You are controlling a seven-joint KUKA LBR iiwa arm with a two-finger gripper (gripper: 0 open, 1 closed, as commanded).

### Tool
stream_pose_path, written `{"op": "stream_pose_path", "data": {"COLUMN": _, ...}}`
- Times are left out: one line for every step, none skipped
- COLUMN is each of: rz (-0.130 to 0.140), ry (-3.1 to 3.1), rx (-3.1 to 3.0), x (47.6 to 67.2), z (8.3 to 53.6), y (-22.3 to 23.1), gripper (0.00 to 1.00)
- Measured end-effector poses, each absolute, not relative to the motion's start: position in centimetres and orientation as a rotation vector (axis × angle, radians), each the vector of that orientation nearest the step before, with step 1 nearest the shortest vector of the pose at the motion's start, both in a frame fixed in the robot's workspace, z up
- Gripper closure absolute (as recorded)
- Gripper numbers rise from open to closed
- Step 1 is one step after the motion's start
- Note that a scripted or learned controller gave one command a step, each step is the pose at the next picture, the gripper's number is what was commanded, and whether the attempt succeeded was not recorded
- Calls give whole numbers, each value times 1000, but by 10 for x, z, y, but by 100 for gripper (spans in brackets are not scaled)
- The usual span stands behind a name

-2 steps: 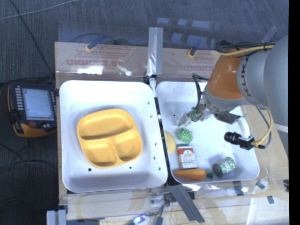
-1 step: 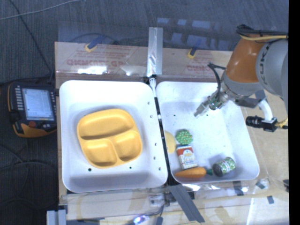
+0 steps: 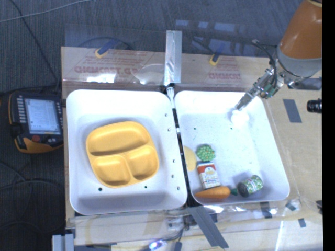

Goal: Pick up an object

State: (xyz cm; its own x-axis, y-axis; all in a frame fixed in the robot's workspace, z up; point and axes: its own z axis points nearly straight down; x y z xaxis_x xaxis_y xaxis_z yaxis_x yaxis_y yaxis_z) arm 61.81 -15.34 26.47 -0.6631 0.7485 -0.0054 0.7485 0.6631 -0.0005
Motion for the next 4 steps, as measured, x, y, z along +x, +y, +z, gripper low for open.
{"op": "stream_pose_path", "data": {"rz": -5, "ry": 2862, "rx": 1288, "x": 618, "z": 264, "y": -153, "gripper": 0}}
{"op": "stream_pose_path", "data": {"rz": -1, "ry": 2859, "rx": 1305, "x": 601, "z": 172, "y": -98, "gripper": 0}}
{"op": "stream_pose_path", "data": {"rz": 1, "ry": 2848, "rx": 1294, "x": 646, "z": 90, "y": -99, "gripper": 0}}
{"op": "stream_pose_path", "data": {"rz": -3, "ry": 2868, "rx": 1276, "x": 628, "z": 138, "y": -101, "gripper": 0}}
